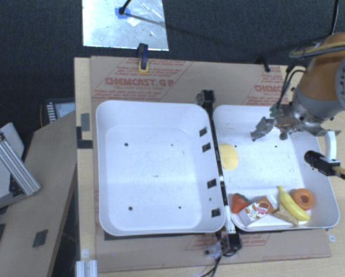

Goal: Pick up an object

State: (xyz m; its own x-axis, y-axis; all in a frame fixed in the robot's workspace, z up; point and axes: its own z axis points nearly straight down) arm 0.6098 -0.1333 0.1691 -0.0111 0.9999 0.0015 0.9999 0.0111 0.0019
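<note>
Fingers: state cannot be told; nothing seen held.
Gripper [261,131]: over the right bin's [259,169] far side.
Objects: yellow disc [228,157] by the left wall; red piece [239,202], packet [256,210], banana [292,203], orange ring [303,198] along the near edge.
Left bin [155,172]: beside it.

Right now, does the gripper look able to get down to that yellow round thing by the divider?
Probably yes. The yellow round piece lies alone on the right bin floor, with bare floor between it and the gripper. It sits close to the divider wall, which might crowd one finger.
</note>
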